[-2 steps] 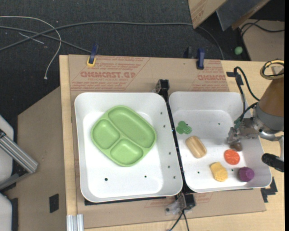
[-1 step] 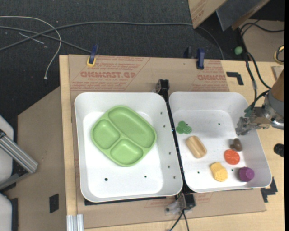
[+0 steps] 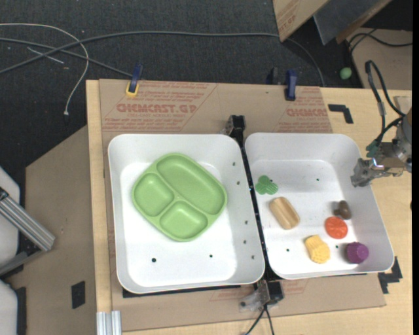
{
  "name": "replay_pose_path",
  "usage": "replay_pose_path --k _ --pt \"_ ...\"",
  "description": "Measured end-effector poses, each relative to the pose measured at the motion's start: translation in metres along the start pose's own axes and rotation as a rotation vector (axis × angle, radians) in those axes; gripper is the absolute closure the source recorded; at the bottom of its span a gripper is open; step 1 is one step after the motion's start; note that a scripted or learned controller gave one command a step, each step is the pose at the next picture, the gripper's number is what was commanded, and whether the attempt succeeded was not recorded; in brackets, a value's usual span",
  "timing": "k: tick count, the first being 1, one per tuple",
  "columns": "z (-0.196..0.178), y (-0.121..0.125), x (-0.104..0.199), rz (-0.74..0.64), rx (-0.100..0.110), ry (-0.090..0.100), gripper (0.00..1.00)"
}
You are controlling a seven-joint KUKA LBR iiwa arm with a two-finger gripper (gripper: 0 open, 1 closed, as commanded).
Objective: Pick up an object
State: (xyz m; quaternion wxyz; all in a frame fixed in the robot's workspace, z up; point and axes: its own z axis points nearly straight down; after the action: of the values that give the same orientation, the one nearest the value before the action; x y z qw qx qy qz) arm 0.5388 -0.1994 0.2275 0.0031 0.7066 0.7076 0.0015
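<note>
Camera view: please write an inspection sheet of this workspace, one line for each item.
Surface: bench bearing left bin and right bin.
Job's things: green piece, tan block, brown piece, orange piece, yellow piece, purple piece, all in right bin.
Clutter: green divided plate in left bin.
Grippers: gripper at right bin's right rim.
Cables: white cables on floor.
Surroundings: two blue clamps, cardboard box.

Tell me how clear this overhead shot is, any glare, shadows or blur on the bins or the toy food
Camera view: lighting is even and soft. The glossy white left bin shows mild sheen, no blown-out glare; the green divided plate casts a faint shadow. Small items in the white right bin, such as the tan bread-like block, look slightly soft. The gripper at the right edge is blurry.
</note>
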Motion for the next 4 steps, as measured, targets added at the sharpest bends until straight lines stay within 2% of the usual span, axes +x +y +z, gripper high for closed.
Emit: replay_pose_path --k 1,3,4 --pt "0.008 0.006 0.055 -0.004 0.008 0.005 1.0" --pt "0.003 0.044 0.173 -0.007 0.004 0.005 1.0" --pt "0.012 0.047 0.225 -0.004 0.008 0.004 1.0"
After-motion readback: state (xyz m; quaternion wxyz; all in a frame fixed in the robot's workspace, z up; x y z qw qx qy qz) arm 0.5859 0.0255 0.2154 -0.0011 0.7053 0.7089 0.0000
